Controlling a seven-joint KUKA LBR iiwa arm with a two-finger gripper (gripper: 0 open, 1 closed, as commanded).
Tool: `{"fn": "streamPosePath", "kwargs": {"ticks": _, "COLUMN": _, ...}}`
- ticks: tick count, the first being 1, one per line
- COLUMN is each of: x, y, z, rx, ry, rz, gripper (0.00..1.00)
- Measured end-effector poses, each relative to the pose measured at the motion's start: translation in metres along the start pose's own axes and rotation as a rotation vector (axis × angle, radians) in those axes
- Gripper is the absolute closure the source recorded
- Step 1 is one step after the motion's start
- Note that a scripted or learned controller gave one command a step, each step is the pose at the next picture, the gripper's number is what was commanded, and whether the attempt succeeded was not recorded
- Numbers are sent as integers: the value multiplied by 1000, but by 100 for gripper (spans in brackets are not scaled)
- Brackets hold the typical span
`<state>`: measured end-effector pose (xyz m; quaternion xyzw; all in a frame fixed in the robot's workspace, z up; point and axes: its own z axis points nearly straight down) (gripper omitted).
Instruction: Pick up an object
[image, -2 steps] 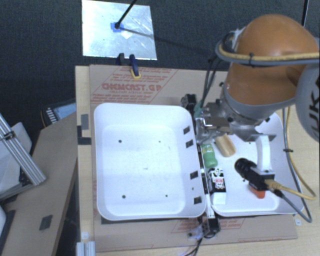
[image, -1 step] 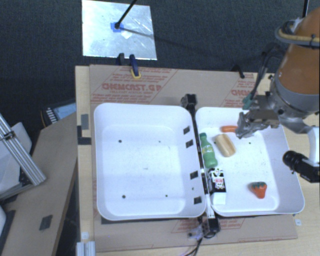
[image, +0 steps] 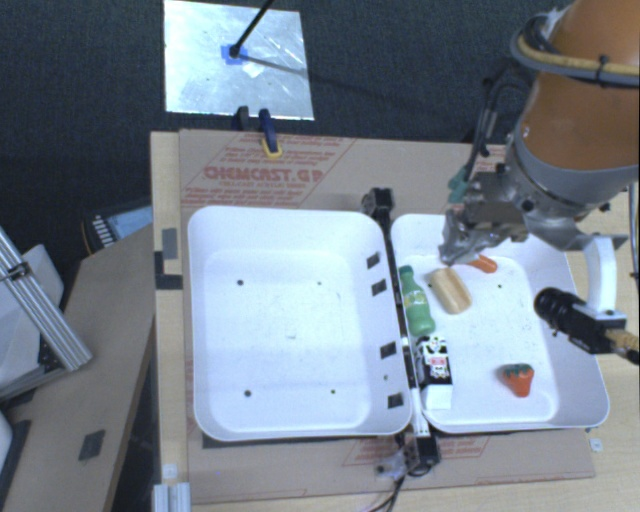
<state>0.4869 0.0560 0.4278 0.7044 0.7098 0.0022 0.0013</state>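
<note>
A slanted overhead view is showing two shallow white bins side by side on a cardboard-covered bench. The left bin (image: 285, 320) is sitting bare, white floor showing throughout. Along the divider, inside the right bin (image: 575, 400), a green bottle (image: 416, 300) is lying lengthwise, and just below it a small black-and-white carton (image: 434, 366) is lying against the same edge. Just right of the bottle, a tan bun (image: 451, 290) is resting near the bin's upper middle. The gripper (image: 462, 247) is hanging directly above the bun's upper end, near a small orange piece (image: 485, 265) lying just to its right; whether the gripper is spread or closed cannot be told from here, and nothing is visibly held. Farther right and lower, a strawberry (image: 518, 379) is sitting alone, well apart from the rest.

The arm seems to be lining up a grasp on the bun or the orange piece. Doing this well probably means centring over one item alone, descending straight, and avoiding nudging its neighbour aside.
</note>
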Motion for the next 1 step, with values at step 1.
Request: {"fn": "streamPosePath", "kwargs": {"ticks": 1, "x": 46, "y": 0, "z": 2, "rx": 2, "ry": 1, "rz": 0, "gripper": 100}}
